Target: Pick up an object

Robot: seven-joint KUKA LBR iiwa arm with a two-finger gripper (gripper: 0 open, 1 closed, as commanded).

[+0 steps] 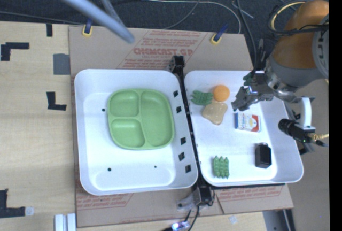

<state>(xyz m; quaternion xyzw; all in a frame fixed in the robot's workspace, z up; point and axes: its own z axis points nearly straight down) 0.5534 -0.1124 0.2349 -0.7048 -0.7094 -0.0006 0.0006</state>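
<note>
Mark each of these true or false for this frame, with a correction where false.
1. The green divided plate lies in the left bin. True.
2. The orange ball sits on the plate. False: it lies in the right bin, beside the green leafy piece.
3. The gripper hangs over the right bin, near the ball. True.
4. The black block touches the small white packet. False: bare bin floor separates them.
5. The green ridged piece lies near the right bin's front edge. True.
</note>
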